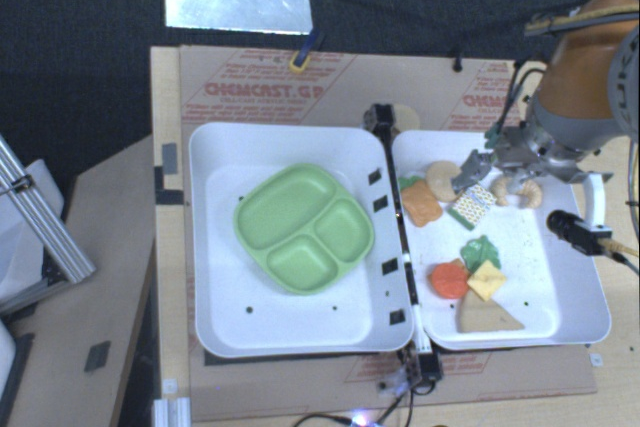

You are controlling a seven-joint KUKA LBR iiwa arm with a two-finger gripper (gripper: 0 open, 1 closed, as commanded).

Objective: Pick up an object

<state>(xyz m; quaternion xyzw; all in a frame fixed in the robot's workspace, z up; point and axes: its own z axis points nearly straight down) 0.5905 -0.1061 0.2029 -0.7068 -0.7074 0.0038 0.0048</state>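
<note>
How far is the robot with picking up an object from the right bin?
Done: the arm has reached over the right bin, and the tool is low above the speckled green-and-white piece. In hand: nothing visibly lifted; whether the tool grips it I cannot tell. Left: the grasp and the lift. The red piece and yellow piece lie untouched.

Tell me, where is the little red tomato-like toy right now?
The red round toy lies in the right white bin, toward its front, touching the yellow wedge-shaped block and just below the green leafy toy.

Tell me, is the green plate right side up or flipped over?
Right side up: the green plate in the left bin shows its three hollow sections facing upward.
</note>
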